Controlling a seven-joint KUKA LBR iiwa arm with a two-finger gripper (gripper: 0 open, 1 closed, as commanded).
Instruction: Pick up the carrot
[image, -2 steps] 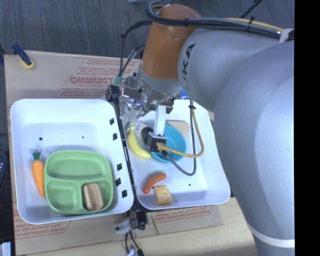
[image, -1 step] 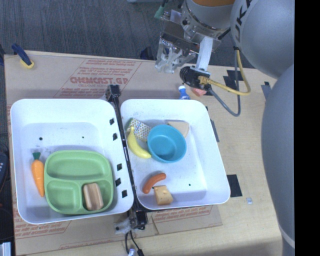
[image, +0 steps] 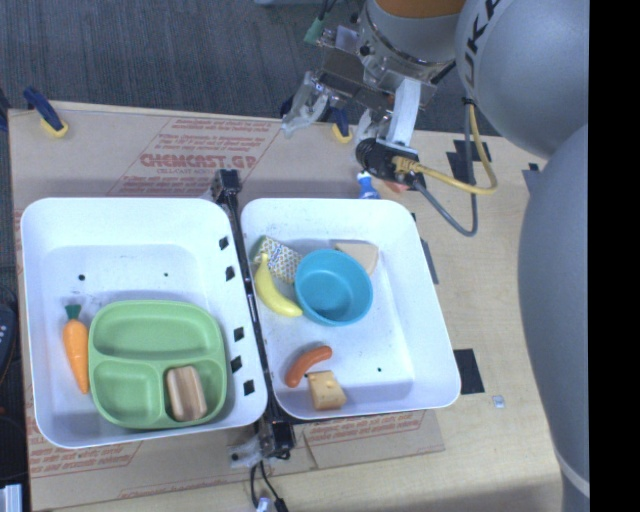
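I am hovering above the right bin's (image: 430, 330) far rim, jaws' state unclear; the carrot (image: 76, 345) is lying wedged beside the green tray (image: 150, 345), left bin (image: 40, 300).

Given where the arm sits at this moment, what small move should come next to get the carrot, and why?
Probably a sideways travel toward the left bin. The pincer hangs above the bench beyond the far edge of the right bin, while the carrot lies at the left bin's near-left side, beside the green tray. It likely needs to get over the carrot before descending.
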